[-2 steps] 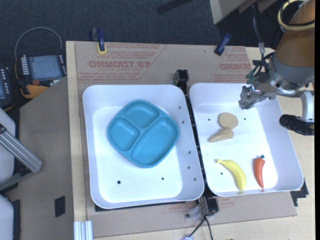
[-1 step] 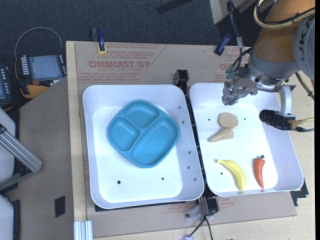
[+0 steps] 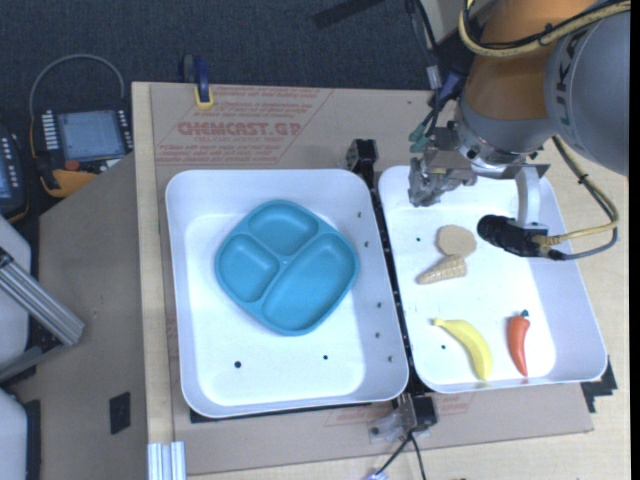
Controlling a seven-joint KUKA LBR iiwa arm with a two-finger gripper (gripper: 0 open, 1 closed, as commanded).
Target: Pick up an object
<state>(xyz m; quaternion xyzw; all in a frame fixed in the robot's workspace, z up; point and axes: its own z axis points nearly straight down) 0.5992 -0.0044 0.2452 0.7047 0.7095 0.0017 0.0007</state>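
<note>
Camera view: claw [image 3: 432, 183] above right bin [image 3: 560, 358], near cookie [image 3: 456, 239]

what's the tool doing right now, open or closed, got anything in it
Tool: cannot be told whether open or closed; nothing shows in it. It hangs over the far end of the right bin, apart from the ice cream cone.

Banana [image 3: 468, 343], carrot [image 3: 518, 344], cone [image 3: 444, 269], cookie [image 3: 455, 239] (right bin)
</note>
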